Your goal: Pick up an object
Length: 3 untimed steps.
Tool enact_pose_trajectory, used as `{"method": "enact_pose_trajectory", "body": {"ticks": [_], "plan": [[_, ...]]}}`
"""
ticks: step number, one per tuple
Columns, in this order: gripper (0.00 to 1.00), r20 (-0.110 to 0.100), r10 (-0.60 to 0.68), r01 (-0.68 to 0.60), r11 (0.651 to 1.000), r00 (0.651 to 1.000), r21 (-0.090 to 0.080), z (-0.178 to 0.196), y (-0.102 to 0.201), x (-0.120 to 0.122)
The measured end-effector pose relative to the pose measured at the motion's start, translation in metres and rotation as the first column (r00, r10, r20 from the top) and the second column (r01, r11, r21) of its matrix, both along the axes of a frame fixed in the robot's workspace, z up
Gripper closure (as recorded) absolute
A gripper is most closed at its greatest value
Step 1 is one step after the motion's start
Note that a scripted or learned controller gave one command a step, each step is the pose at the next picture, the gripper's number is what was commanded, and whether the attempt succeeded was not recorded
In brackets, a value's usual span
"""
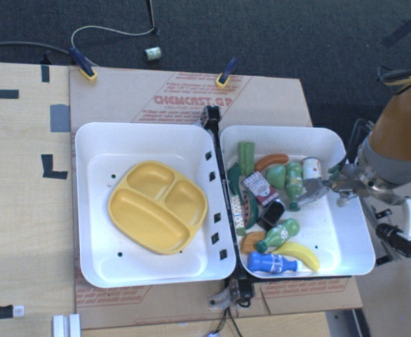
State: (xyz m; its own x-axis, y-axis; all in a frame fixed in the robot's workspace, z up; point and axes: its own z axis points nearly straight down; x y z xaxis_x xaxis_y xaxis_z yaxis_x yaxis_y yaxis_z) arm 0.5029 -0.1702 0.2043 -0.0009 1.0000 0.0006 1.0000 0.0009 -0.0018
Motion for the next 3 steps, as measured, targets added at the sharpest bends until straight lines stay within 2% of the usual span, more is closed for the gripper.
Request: {"method": "enact_pose_trajectory", "body": {"ticks": [1,2,3], "plan": [[0.0,0.005,0.0,0.0,1.0,1.0,-0.002,-0.118,-0.033,0.023],[0.0,0.007,0.001,-0.001,1.0,1.0,-0.002,-0.118,0.008,0.062],[1.0,0.007,0.0,0.0,1.0,1.0,-0.004,-0.108,0.007,0.062]]}}
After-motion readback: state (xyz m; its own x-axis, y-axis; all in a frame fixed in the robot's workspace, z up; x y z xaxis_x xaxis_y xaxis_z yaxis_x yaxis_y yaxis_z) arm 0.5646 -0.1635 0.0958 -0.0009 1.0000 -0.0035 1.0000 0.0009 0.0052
